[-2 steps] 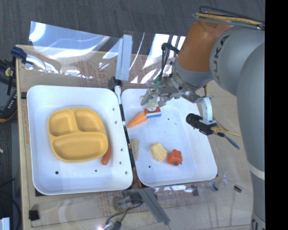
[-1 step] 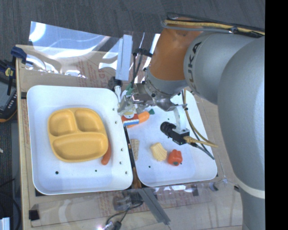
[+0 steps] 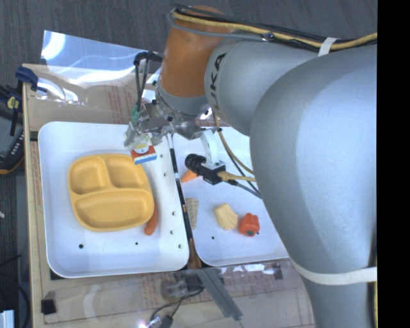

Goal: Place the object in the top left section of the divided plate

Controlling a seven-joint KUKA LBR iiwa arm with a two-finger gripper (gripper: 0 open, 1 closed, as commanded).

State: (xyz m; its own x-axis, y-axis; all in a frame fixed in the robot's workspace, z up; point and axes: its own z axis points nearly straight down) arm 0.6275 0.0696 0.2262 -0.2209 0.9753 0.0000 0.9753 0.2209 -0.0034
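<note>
Camera view from above gives me a bench with a pale wooden frame (image 3: 29,192) on dark grey carpet-like floor (image 3: 83,16), a clear plastic sheet (image 3: 83,64) lying across the top at about 11 o'clock. On the far left edge I see dark clamps or gear (image 3: 9,138), too cropped to name.

Left white bin (image 3: 96,256) holds the yellow divided plate (image 3: 112,191), with two small sections on top and one long section below. Just off the plate's 4 o'clock edge lies a small orange-brown sausage-like piece (image 3: 151,222), touching the rim or very near it.

At the plate's 1 o'clock corner I see the gripper (image 3: 142,138) with a small carton (image 3: 145,154), white with red and blue markings, right under its tip and overlapping the plate's top right rim. I cannot tell whether the fingers are around it or how wide they stand. The carton's print is too small to read.

Right white bin (image 3: 224,253) holds a tan flat piece (image 3: 191,209), a pale corn-like piece (image 3: 225,216) and a red pepper (image 3: 249,224), plus an orange bit (image 3: 189,175) beside a black fitting (image 3: 205,170).

On the grey arm (image 3: 307,147) I read part of dark lettering, "KA" (image 3: 216,70), below the orange band (image 3: 186,57).
</note>
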